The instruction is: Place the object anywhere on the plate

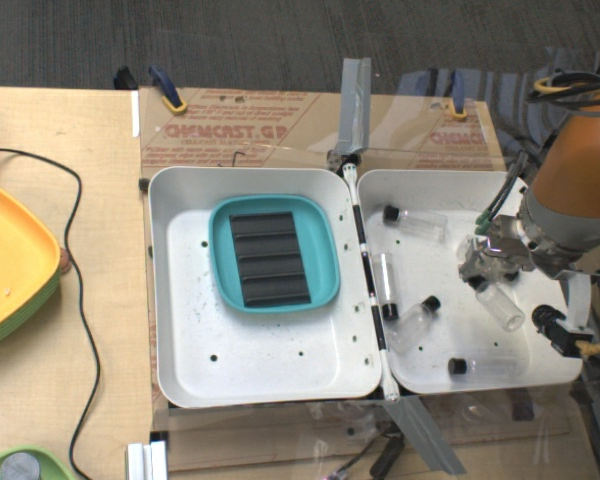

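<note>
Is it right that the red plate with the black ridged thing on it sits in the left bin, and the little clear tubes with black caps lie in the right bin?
Nearly. The plate is teal, not red, as the camera view shows. The rest holds: it sits in the left bin with the black ridged insert on it, and the clear tubes with black caps lie in the right bin.

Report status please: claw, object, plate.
Claw low in right bin, over clear vials. Grip unclear. Teal plate in left bin, holding dark ridged insert.
</note>
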